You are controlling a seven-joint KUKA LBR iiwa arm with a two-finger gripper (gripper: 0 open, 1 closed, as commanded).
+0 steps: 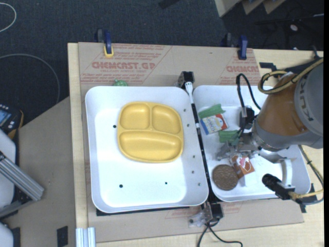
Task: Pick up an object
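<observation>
Here, end effector (pixel 234 149) low in the right bin (pixel 303 176).
Its grip state—unclear; brown disc (pixel 225 176) at six o'clock, touching perhaps.

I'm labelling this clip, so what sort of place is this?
Most likely a robotics lab test bench: a robot arm reaches over two white bins, on a board held by clamps, with loose cables around.

Grey arm with orange band (pixel 293 112) cut off at right edge, hiding much of right white bin (pixel 226 195), small red-and-white packet (pixel 243 164) partly covered, print unreadable
</observation>
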